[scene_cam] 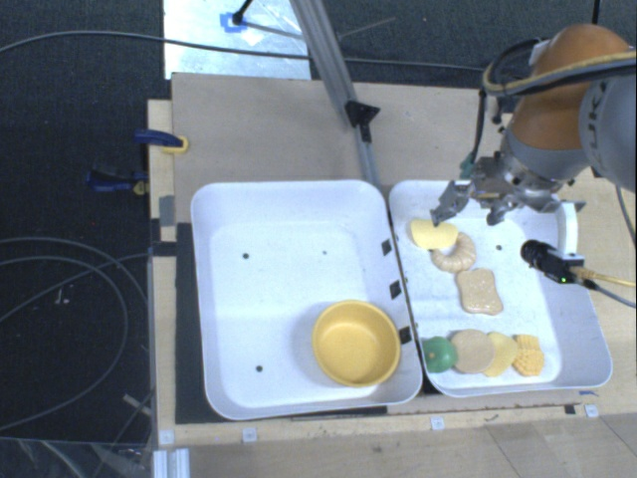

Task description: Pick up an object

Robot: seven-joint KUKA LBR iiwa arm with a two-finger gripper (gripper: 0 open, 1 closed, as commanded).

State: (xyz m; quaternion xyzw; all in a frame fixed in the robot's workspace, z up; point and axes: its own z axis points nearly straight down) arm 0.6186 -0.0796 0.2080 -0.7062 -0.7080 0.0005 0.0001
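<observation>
Gripper (472,207): fingers spread, holding nothing, above the right bin (577,319).
Nearest item: yellow slice (432,234) below the left finger.
Progress: nothing lifted; grasp not yet made.

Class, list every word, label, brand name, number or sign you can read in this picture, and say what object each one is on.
No readable text anywhere.
Two shallow white plastic bins: blank, small dark marks only.
Round yellow plastic bowl: no marking.
Toy food pieces such as the tan waffle-shaped piece: no lettering.
Grey robot arm with orange band: no legible label.
</observation>
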